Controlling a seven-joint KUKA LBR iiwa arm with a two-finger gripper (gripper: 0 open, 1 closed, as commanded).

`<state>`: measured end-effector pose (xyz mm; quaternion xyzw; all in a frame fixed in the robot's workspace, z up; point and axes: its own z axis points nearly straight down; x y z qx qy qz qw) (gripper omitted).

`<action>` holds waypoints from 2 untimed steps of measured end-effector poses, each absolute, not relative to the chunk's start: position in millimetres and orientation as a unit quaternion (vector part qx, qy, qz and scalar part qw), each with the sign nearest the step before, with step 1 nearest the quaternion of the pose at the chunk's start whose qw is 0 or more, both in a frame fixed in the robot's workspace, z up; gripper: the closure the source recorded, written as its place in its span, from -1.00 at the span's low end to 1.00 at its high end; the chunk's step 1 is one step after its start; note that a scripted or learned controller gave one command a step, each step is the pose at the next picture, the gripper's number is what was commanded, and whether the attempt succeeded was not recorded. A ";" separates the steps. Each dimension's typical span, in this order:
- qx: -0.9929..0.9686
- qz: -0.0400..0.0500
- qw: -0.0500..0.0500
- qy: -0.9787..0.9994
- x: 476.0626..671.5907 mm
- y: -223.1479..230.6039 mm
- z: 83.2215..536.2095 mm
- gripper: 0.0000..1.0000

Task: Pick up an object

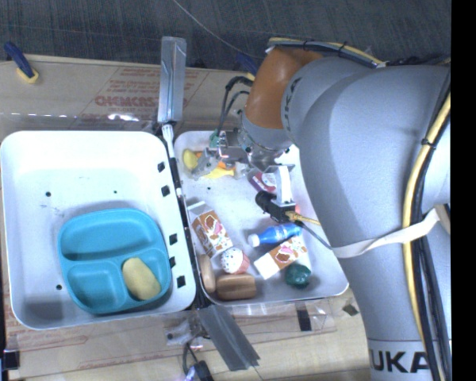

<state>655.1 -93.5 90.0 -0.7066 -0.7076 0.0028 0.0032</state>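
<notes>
My jaws (pixel 232 153) hover at the right bin's far end; the yellow object (pixel 192 159) lies just left; their spread, I cannot tell.

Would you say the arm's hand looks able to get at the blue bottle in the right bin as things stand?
Probably yes. The blue bottle lies on its side in the right bin with nothing on top of it, and the hand is over the same bin's far end. A carton lies close beside the bottle, which may crowd the grip.
</notes>
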 end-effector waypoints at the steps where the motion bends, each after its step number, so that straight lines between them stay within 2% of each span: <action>1: -0.704 0.006 0.005 -0.710 654.2 -93.8 99.5 1.00; 2: -0.730 -0.002 -0.001 -0.684 658.4 -16.4 196.1 1.00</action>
